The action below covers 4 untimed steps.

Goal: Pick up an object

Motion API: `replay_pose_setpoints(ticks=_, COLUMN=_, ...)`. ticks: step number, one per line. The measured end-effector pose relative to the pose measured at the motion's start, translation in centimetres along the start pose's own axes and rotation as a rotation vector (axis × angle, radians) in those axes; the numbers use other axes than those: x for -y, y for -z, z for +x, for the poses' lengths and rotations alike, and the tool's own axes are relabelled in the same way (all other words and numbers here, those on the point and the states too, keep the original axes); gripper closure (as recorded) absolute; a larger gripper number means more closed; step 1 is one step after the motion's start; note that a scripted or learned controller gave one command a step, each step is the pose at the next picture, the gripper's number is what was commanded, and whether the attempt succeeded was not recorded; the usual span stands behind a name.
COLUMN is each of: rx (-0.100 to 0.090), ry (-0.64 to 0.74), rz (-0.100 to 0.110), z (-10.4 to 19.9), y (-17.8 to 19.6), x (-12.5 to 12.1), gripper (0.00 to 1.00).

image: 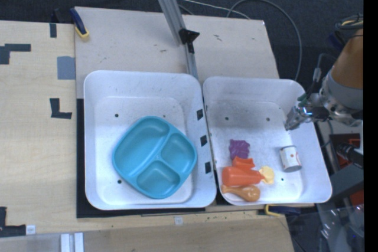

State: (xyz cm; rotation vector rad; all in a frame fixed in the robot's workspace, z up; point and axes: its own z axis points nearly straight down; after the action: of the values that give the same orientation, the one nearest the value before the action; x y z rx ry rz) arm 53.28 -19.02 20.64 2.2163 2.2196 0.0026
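In the right bin (254, 91) lie several small objects near the front: a purple piece (238, 147), an orange toy (241, 173), a small yellow piece (267, 174), a tan-orange piece (243, 192) and a silver can (289, 158). My gripper (293, 119) hangs at the right bin's right side, above and just right of the can, apart from every object. Nothing shows between its fingers.
The left bin (94, 127) holds a blue divided plate (155, 156). A grey pole (171, 3) slants over the bench's back toward the bins' shared rim. Cables run behind the bench. Open bin floor lies behind the objects in the right bin.
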Motion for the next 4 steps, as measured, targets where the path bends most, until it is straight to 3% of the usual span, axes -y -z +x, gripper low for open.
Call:
replay_pose_setpoints(ticks=1, rx=0.000, ry=0.001, rz=-0.001, z=-0.1, y=6.3, x=-0.4, gripper=1.00)
replay_pose_setpoints(ticks=2, rx=-0.002, ry=0.001, rz=0.003, z=0.0, y=8.5, x=-0.5, gripper=1.00)
replay_pose_setpoints(ticks=4, rx=-0.004, ry=0.006, rz=0.006, z=11.5, y=6.1, x=-2.2, gripper=1.00)
